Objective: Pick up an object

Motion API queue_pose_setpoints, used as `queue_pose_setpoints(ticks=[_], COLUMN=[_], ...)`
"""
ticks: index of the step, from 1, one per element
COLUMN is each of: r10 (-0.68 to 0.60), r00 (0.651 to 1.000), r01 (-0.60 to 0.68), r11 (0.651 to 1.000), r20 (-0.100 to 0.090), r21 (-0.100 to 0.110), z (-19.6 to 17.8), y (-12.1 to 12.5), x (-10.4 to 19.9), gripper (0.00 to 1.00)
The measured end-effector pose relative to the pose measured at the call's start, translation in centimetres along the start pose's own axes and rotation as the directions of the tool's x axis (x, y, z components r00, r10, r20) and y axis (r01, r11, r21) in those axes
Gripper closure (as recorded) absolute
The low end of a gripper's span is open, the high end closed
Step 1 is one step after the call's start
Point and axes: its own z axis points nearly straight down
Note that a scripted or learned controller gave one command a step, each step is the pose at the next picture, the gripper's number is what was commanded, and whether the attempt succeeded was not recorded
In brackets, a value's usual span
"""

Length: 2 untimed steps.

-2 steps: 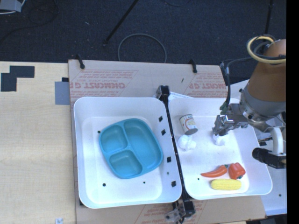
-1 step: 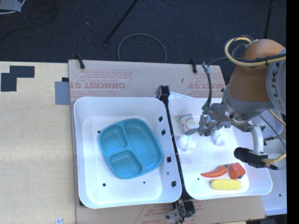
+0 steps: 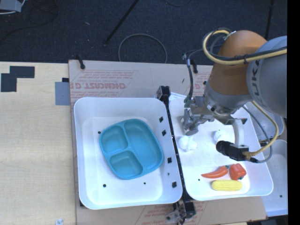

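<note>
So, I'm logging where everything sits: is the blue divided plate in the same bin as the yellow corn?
No, the blue divided plate lies in the left bin, while the yellow corn lies in the right bin.

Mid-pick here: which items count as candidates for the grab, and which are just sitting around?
Candidates, right bin:
white object under the gripper
orange pepper
red pepper
yellow corn

Lying about:
blue divided plate in the left bin
cardboard sheet beneath the bins
</note>
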Motion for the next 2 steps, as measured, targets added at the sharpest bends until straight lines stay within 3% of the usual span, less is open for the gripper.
queue_pose_setpoints(ticks=[2], r10=[-0.001], r00=[1.000], r01=[0.001], r11=[1.000], r20=[0.000], r21=[0.000], z=[0.3], y=[2.8], x=[10.3], gripper=[1.00])
